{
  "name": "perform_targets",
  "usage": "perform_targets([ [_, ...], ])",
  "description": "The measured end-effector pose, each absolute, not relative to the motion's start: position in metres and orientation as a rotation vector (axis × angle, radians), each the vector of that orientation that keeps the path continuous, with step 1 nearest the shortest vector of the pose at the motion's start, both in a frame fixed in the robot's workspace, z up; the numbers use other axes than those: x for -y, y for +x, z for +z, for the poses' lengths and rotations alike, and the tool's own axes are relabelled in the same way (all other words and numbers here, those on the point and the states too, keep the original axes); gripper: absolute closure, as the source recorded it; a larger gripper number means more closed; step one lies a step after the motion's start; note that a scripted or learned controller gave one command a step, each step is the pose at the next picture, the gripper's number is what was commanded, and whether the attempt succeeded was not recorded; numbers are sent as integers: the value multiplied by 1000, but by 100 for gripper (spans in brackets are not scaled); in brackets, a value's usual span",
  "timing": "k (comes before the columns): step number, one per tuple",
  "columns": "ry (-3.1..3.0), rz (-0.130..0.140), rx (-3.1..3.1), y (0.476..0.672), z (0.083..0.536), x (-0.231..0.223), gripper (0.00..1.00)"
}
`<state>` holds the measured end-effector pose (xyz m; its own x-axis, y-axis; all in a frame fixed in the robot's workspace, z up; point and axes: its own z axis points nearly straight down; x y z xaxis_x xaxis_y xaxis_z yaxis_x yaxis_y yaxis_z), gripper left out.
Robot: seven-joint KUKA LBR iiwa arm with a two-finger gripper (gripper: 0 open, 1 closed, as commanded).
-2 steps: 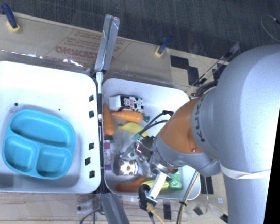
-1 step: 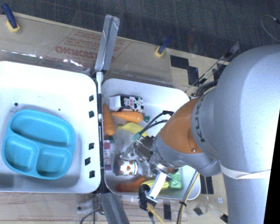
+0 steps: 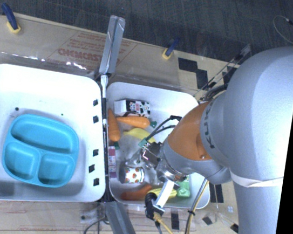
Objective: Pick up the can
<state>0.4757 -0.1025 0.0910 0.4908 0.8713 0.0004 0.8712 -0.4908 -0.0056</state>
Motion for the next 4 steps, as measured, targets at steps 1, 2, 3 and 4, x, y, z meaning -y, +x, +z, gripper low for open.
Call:
perform_targets([
  [1, -2708, 4, 1583, 476, 91, 103, 0],
  [2, -2708, 4, 1583, 476, 91, 103, 0],
  [3, -2782, 4, 1450, 477, 191, 65, 0],
  [4, -2828, 4, 1356, 476, 91, 90, 0],
])
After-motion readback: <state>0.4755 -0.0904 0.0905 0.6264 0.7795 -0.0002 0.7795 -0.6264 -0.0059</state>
